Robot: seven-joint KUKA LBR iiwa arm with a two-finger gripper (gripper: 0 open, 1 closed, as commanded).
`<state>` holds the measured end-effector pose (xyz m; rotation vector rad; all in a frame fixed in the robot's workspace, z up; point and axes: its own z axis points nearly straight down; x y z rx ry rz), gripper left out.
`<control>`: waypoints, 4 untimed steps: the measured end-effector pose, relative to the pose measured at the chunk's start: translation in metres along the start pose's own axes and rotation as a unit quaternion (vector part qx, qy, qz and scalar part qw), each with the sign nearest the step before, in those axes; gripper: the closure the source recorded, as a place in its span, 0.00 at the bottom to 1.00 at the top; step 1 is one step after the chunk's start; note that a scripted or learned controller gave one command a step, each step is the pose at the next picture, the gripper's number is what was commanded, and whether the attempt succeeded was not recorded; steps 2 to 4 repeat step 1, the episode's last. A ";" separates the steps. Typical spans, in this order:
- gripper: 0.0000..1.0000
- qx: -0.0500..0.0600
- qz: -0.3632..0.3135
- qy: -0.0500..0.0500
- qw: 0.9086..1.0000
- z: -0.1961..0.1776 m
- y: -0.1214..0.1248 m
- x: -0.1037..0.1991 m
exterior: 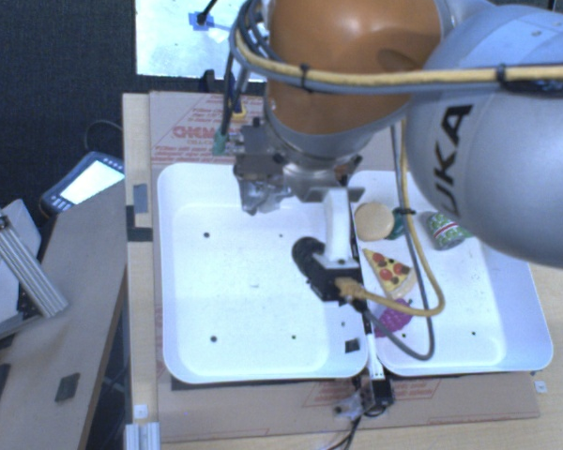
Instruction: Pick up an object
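Black letters "UKA" show on the grey arm point(488, 148) at the right of the frame, with the first letter hidden behind its orange band. Red print runs across the cardboard sheet point(183, 131) under the bins, but it is too blurred to read.

The arm covers most of the upper right, including the far edge of the right bin point(493, 322). The end effector point(263, 187) hangs over the upper part of the left bin point(225, 289). From this angle I cannot tell whether it is open or closed, and nothing is seen in its grip.

The things to pick lie in the right bin, near its left side:
- a toy pizza slice point(388, 270)
- a tan round piece point(373, 220) just above the slice
- a green and white can-like thing point(446, 231) to the right, partly under the arm
- a purple thing point(392, 319) below the slice, crossed by a cable and hard to identify

At the left of the frame, off the desk point(139, 289), are a lit tablet point(84, 184) and an aluminium rail point(19, 261).
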<state>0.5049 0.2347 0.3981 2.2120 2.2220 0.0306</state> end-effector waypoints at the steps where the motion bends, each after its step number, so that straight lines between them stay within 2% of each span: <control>1: 1.00 0.006 0.003 -0.004 1.000 -0.007 0.071 -0.019; 4: 1.00 0.006 0.003 -0.004 1.000 -0.007 0.071 -0.019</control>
